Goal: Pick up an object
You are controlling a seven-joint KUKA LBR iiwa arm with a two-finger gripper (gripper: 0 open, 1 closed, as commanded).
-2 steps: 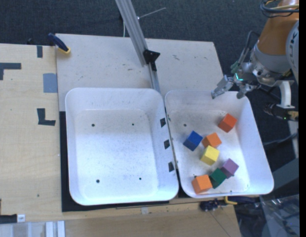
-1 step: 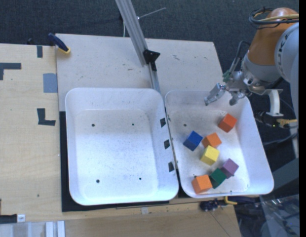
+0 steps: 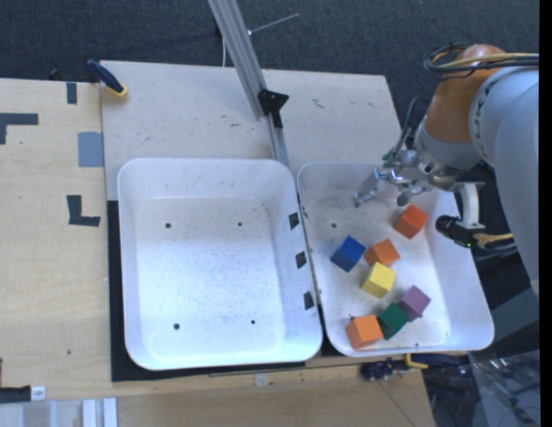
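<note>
The gripper [image 3: 376,188] hangs over the right bin [image 3: 463,327], nothing between its fingers; how wide the jaws stand cannot be told. An orange cube [image 3: 410,221] lies just right of it, matte, tilted, apart from the other blocks [image 3: 380,278].

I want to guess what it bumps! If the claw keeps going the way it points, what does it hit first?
The claw points left and a bit down over the right bin. Probably it meets that bin's bare white floor first, not a block; the blue block sits lower in the view. Depth is hard to judge.
</note>
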